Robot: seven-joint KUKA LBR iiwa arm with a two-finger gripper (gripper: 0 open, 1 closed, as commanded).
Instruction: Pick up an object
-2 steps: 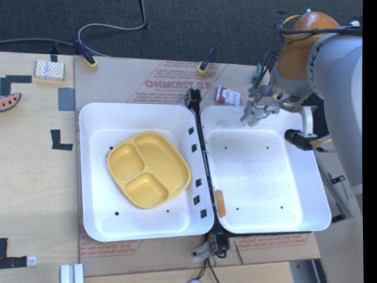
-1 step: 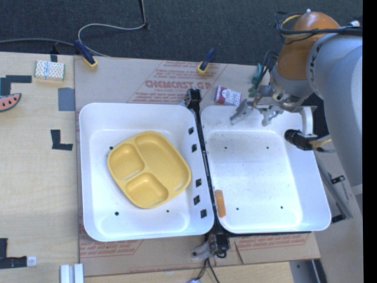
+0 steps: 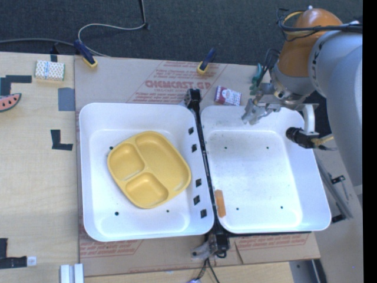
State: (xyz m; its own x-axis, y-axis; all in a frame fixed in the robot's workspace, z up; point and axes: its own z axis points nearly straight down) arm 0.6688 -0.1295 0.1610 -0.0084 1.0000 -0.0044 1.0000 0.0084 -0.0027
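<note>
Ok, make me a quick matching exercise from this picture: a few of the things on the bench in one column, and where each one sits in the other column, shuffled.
Things:
1. yellow divided plate
2. small orange piece
3. gripper
4. small red and white packet

Places:
A. on the cardboard behind the bins
B. over the back rim of the right bin
C. in the left bin
D. at the left wall of the right bin, near the front

Pairs: 1-C, 2-D, 3-B, 4-A

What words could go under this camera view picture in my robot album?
Robot arm's tool hovers at the right bin's far rim; yellow divided plate in the left bin, small orange piece in the right.
</note>
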